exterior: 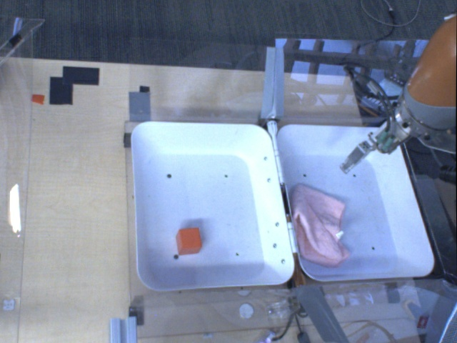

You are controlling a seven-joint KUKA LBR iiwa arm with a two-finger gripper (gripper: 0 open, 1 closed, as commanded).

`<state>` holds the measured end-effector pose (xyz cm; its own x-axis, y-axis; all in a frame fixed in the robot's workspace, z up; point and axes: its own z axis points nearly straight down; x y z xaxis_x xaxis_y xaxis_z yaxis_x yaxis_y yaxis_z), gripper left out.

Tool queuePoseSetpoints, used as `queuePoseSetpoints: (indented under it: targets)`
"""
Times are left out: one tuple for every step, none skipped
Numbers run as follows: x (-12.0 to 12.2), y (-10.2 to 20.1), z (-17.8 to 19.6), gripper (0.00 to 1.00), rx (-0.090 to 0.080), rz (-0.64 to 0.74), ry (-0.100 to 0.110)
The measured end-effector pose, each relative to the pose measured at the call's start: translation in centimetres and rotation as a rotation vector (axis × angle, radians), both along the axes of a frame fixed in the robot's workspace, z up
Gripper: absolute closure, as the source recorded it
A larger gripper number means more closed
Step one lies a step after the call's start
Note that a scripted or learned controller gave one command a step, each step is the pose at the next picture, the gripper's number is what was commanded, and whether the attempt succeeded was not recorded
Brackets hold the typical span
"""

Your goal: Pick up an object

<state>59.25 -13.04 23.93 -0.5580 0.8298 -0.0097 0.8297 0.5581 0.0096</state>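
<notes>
A small orange-red block [189, 241] rests in the left bin [214, 141], near its front left corner. A crumpled pink cloth [319, 224] lies in the right bin [385, 213], against its left wall and towards the front. My gripper [351, 164] hangs over the far part of the right bin, slanting down to the left from the orange-banded wrist [432, 77]. It is above and to the right of the cloth, apart from it, and I see nothing held in it.
A metal divider [278, 184] with a row of screws runs between the two bins. Cables and a blue frame [357, 56] sit behind the right bin. Black and orange markers [68, 84] are on the wooden bench at far left.
</notes>
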Motion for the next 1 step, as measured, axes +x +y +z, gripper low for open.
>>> queuePoseSetpoints:
  targets:
    - [-4.68, 1.32, -12.85, 0.00, 0.002, 0.106, 0.009]
